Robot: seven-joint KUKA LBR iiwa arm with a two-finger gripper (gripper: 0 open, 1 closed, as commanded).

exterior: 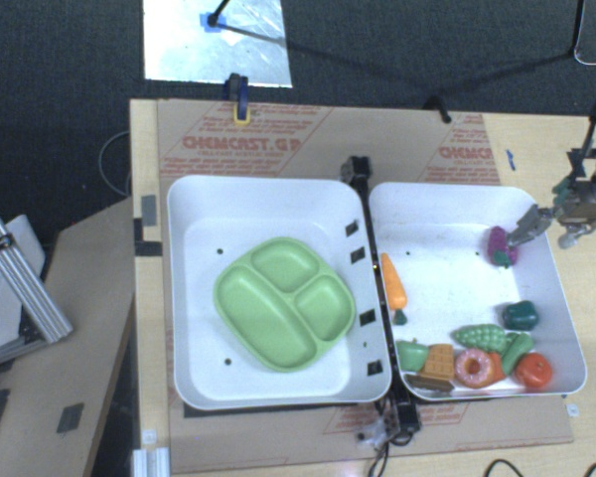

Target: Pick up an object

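The robot's grey gripper (521, 235) reaches into the right white bin (447, 207), touching a small purple toy (499, 245); whether its jaws grip cannot be told.

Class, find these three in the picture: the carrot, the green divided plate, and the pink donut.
carrot (393, 284): camera view, middle of its orange body.
green divided plate (240, 324): camera view, outer rim, lower left.
pink donut (474, 367): camera view, on its frosted ring.

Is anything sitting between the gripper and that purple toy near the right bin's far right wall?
Nothing visible does. The gripper hangs at the right bin's right wall, right beside the purple toy. The dark green pepper and the other toy foods lie nearer the camera, off that line.
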